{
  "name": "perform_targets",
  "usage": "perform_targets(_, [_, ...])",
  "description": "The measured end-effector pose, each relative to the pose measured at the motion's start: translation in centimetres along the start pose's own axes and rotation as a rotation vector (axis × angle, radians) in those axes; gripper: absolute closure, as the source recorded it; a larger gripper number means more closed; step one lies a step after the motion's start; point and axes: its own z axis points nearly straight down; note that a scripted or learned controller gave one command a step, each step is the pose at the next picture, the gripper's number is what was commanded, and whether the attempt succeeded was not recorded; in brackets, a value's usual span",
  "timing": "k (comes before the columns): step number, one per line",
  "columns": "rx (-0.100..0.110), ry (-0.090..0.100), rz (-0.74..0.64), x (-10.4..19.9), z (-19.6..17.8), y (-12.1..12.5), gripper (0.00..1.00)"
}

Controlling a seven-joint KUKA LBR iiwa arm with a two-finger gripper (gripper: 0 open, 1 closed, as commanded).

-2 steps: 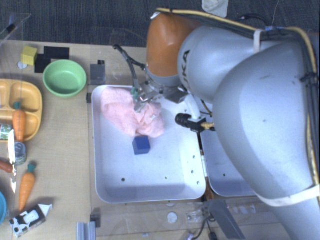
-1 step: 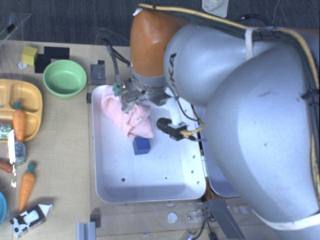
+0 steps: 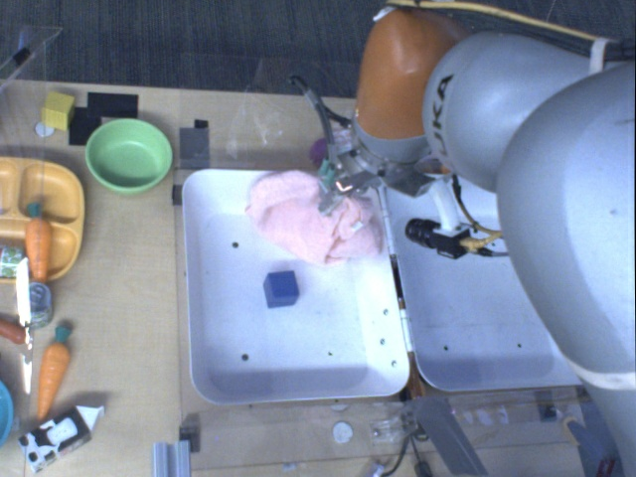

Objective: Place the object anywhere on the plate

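Now my jaws (image 3: 336, 189) sit down in the pink cloth (image 3: 310, 219), at the back of the left bin (image 3: 214, 296); I cannot tell how they stand. Cloth is soft, light, floppy. Pinch a bunched fold.

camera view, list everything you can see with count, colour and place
bins: 2, white, side by side mid-bench
cloth: 1, pink, crumpled at left bin's far end
cube: 1, blue, middle of left bin
bowl: 1, green, left of the bins
plate: 1, yellow, divided, far left
carrots: 2, orange, one on the plate, one on the bench nearer the camera
block: 1, yellow, far left corner
arm: 1, grey with orange band, from right
hand: 1, on the cloth
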Motion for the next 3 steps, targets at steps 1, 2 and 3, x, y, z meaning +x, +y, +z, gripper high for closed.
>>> perform_targets(1, [-0.004,0.001,-0.068,7.4,-2.3,0.6,1.0])
perform_targets(2, [-0.001,0.002,-0.074,11.8,-0.7,0.7,1.0])
perform_targets(3, [0.001,0.001,0.345,5.3,2.7,2.0,1.0])
